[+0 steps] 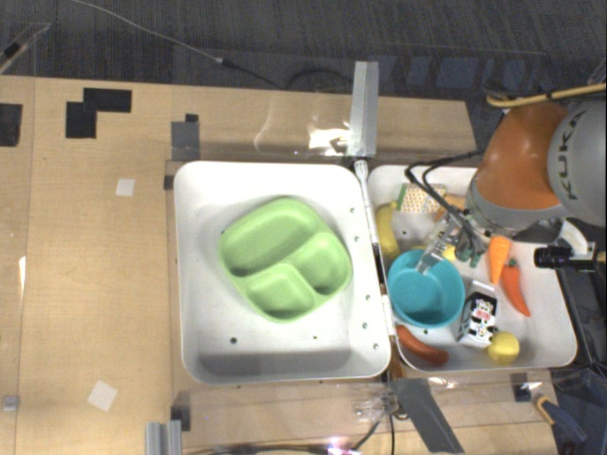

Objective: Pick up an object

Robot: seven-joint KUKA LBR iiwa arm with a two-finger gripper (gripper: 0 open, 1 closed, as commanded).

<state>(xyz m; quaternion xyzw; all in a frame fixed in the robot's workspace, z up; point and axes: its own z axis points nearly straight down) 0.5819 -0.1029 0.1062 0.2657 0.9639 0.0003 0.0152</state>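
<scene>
The right bin (569, 349) holds several small things. A blue cup (424, 292) stands near its left wall with its mouth up. My gripper (437, 253) hangs from the grey and orange arm (520, 164) and its tip sits over the cup's upper rim. An orange carrot (513, 285) lies right of the cup. A black-and-white toy (480, 318) and a yellow lemon (505, 347) lie at the lower right. A red-orange sausage shape (421, 346) lies below the cup. A yellow piece (384, 230) leans on the bin's left wall.
The left bin (204, 349) holds a green divided plate (285, 257), tilted. A speckled pale item (414, 202) lies at the back of the right bin, partly under cables. A metal post (363, 107) stands between the bins at the back.
</scene>
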